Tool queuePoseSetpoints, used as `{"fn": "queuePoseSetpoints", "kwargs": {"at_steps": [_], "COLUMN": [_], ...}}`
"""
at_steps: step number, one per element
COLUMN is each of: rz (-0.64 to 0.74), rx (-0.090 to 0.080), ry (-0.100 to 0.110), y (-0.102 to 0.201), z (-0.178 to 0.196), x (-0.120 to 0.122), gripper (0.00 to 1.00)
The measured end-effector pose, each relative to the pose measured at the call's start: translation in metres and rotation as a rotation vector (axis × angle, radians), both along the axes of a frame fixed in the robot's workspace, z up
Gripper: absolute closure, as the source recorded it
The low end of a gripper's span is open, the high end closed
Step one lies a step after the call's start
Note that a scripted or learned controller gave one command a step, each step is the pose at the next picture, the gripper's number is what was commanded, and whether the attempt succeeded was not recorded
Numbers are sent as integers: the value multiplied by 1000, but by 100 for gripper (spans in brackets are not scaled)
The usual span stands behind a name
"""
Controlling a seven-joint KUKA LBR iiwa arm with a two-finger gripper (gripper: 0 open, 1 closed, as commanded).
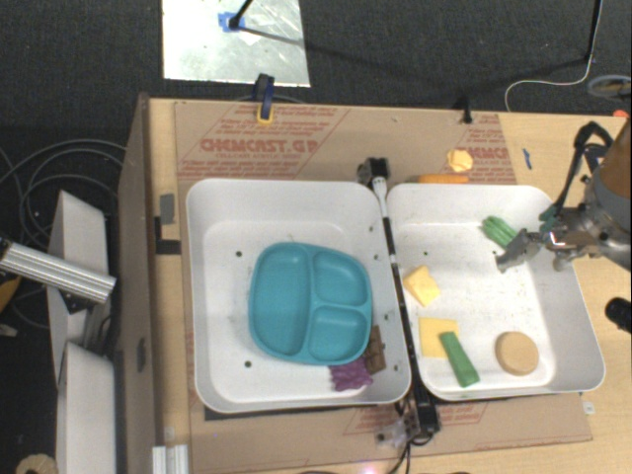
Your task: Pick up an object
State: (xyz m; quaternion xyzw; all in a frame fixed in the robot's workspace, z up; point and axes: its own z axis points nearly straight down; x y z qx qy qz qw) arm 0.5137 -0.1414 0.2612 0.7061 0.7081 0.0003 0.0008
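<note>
Gripper (515, 255) hangs over right bin (578, 363), finger state not discernible; nearest it, green block (499, 231) lies in the bin's upper part, long axis running upper-left to lower-right.

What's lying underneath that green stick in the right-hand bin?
The green stick lies across one corner of a yellow square block, which rests on the right bin. The covered corner of the block and the floor beneath it cannot be seen.
</note>
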Motion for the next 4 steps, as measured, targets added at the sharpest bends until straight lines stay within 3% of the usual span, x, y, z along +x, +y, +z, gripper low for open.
{"fn": "queuePoseSetpoints", "kwargs": {"at_steps": [1, 2, 3, 4], "rz": [1, -2, 2, -6], "rx": [5, 1, -2, 2], "ry": [10, 0, -8, 7], "y": [39, 45, 20, 13], "z": [-91, -180, -175, -177], "x": [-26, -27, 57, -24], "gripper": [0, 0, 0, 0]}}
